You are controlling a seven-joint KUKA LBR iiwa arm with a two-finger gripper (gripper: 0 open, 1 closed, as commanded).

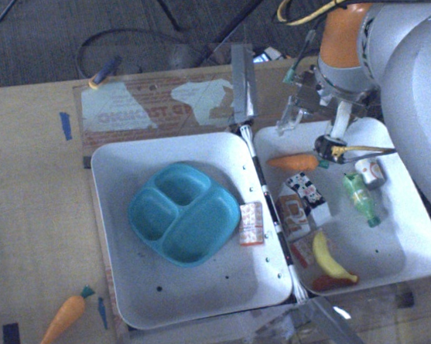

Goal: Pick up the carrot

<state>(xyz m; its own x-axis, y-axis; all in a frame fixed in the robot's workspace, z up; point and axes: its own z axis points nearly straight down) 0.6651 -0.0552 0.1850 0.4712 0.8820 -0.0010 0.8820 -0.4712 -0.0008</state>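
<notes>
The carrot (292, 162) lies left-to-right in the right bin (411, 238), tip pointing left; whether the gripper (293, 116) is open, I cannot tell

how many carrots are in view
2. One carrot lies in the right bin, near its top left corner. The second carrot lies on the bench, left of the left bin. Others could be hidden under the arm.
</notes>
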